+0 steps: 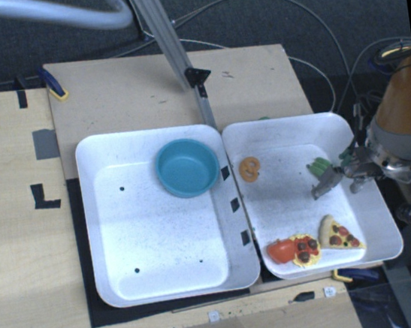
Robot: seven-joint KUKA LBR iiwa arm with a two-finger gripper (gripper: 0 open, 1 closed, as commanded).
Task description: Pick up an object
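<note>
Camera view: two-finger gripper [334, 177] beside small green plastic toy [318, 167].
Jaws: spread, nothing between them.
Toy: likely light, stiff, slippery; pinch across its middle.

The grey arm [400, 121] with its orange band reaches in from the tabletop's right edge, wrist bent low. Its claw [328, 180] points leftward, dark fingers [323, 188] spread apart and angled down.
</note>
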